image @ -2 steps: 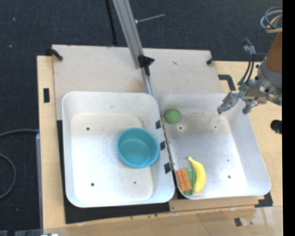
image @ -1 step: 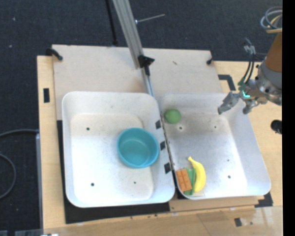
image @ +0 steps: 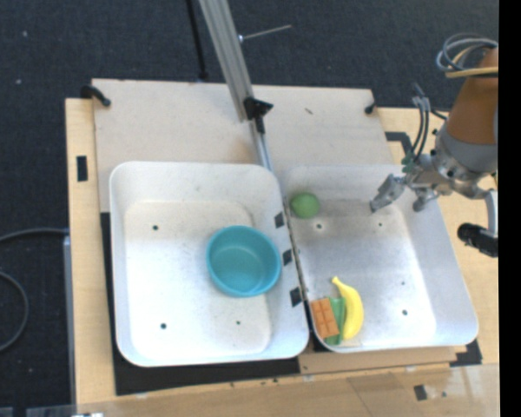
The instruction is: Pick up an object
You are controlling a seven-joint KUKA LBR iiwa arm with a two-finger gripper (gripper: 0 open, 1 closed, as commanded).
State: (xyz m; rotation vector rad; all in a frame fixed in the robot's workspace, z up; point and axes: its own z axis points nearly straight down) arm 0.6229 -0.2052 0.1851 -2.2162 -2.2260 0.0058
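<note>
My end effector [image: 405,193] hangs released, grasping nothing, over the right bin's [image: 434,268] far edge. Nearest target: green ball [image: 305,205], far-left corner. Plan: centre over it, descend straight, avoid the bin wall.

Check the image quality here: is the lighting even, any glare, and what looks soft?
Camera view: lighting is even and diffuse, with faint shadows under the blue bowl and the banana; no strong glare on the white bins; the whole frame is slightly soft, and the tool and green ball lack fine detail.
</note>
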